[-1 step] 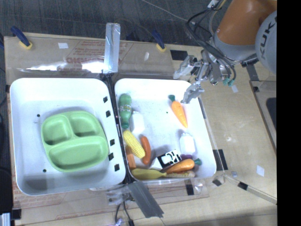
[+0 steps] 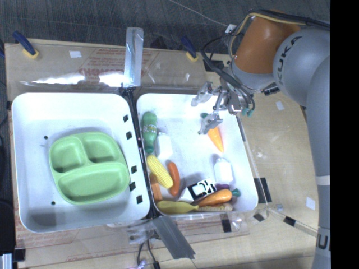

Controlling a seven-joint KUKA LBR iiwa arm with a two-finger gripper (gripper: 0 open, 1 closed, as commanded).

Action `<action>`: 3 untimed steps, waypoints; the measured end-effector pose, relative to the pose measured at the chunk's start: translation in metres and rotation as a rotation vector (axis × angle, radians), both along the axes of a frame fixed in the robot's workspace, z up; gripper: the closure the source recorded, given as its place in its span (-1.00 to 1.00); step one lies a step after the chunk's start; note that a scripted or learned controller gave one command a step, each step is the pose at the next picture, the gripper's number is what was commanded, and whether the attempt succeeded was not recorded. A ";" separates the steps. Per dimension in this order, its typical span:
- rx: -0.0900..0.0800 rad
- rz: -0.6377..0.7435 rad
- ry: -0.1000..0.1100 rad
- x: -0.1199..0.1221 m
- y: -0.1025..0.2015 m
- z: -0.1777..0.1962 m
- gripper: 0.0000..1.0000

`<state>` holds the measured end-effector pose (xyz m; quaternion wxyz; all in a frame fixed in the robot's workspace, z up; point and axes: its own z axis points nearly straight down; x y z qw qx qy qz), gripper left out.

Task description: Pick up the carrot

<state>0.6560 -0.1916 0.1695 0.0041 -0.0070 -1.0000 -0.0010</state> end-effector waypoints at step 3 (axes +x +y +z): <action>-0.001 -0.127 -0.015 -0.015 0.079 -0.020 1.00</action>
